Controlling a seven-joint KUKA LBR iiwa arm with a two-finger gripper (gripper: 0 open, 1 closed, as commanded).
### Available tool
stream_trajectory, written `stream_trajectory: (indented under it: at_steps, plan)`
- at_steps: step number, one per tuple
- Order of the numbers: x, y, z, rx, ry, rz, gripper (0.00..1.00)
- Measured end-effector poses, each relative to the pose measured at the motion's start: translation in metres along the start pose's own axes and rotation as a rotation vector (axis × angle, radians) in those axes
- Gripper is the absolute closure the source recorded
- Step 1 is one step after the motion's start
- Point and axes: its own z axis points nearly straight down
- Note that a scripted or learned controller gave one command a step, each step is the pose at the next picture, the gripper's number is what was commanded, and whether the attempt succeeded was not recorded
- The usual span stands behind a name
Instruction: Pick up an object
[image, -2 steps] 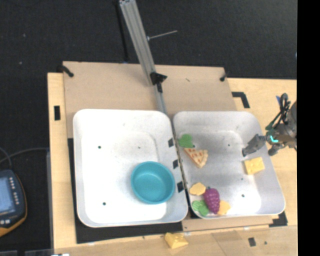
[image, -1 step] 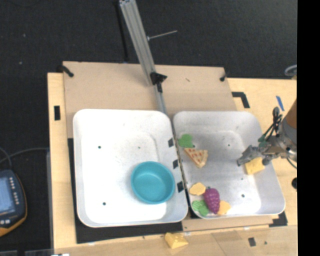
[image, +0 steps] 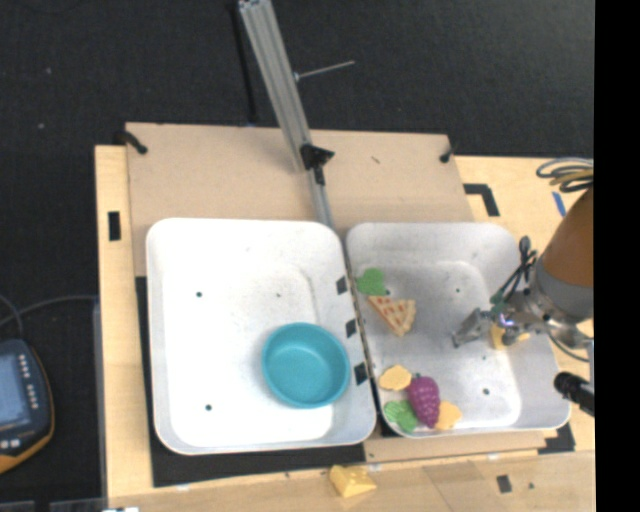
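Hovering in the right bin (image: 480, 245), jaws (image: 478, 328), state unclear, sit apart from the waffle wedge (image: 392, 314).

Bench (image: 115, 300) – handheld screen (image: 20, 395) – metal pole (image: 285, 95).

The bowl (image: 303, 364) is blue and both bins (image: 200, 260) are white. The grapes (image: 425, 398) are purple, beside a green leaf (image: 400, 413). The waffle slice (image: 393, 314) is tan with a criss-cross pattern.
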Motion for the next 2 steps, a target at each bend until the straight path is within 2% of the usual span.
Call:
stream_trajectory:
  at_steps: [1, 2]
  plan:
    - [0.002, 0.002, 0.03, -0.005, 0.005, -0.003, 0.0]
    - [0.002, 0.003, 0.018, -0.009, 0.005, 0.001, 1.0]
